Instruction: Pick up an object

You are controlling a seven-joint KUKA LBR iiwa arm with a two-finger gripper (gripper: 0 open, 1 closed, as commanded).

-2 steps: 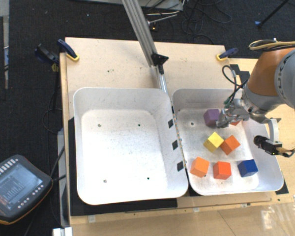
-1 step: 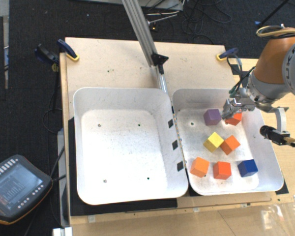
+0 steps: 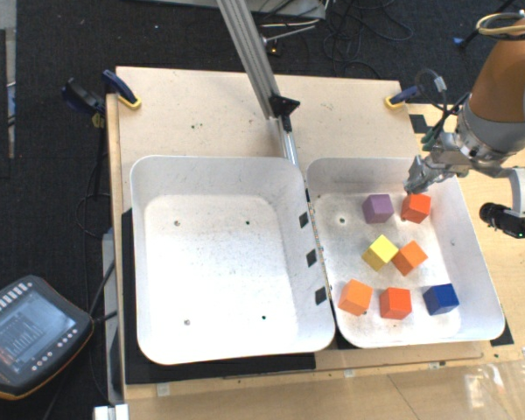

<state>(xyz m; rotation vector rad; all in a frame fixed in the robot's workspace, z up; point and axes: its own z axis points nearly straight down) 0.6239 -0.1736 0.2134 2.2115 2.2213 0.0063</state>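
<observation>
From above, the claw (image 3: 417,185) hangs over the right bin (image 3: 472,261), just above a red-orange cube (image 3: 416,207); I cannot tell how it is set. A purple cube (image 3: 378,206) sits just beside. The left bin (image 3: 149,234) lies alongside on the worktop (image 3: 201,103).

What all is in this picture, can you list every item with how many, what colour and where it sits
Purple cube: 1, purple, right bin, far end.
Red-orange cubes: 2, one far end by the gripper, one near edge.
Yellow cube: 1, yellow, right bin middle.
Orange cubes: 2, one beside the yellow, one near left.
Blue cube: 1, blue, near right.
Bins: 2, white, side by side.
Pendant: 1, grey, lower left.
Gripper: 1, over the right bin's far end.
</observation>
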